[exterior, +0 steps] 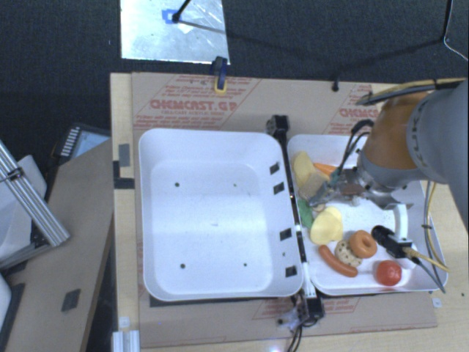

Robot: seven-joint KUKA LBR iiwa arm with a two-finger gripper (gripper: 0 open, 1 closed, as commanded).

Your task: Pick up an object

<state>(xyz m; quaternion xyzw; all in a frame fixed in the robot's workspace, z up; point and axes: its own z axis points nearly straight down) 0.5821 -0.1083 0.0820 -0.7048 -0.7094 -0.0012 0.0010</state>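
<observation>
The arm (432, 134) reaches in from the right side of the camera view, and its hand (320, 189) is down inside the right bin (364, 290), at the bin's left side near the divider between the two bins. Whether the hand is apart or together cannot be told from this angle, and no object is visibly gripped. All candidate objects lie in the right bin. A pale yellow piece (304, 169) sits toward the far left corner, just beside the hand, with a small orange piece (327, 169) next to it on the right. A green item (305, 213) lies against the left wall just below the hand, partly hidden. A yellow pear-shaped object (327, 226) touches the green item on its right. Nearer the front wall, an orange ring doughnut (363, 243) rests beside a speckled tan object (344, 254), and a reddish sausage (337, 261) lies at a slant just below the two. A red round object (388, 272) sits near the front right corner, apart from the doughnut. The left bin (212, 218) stands alongside on the bench (293, 97).
</observation>
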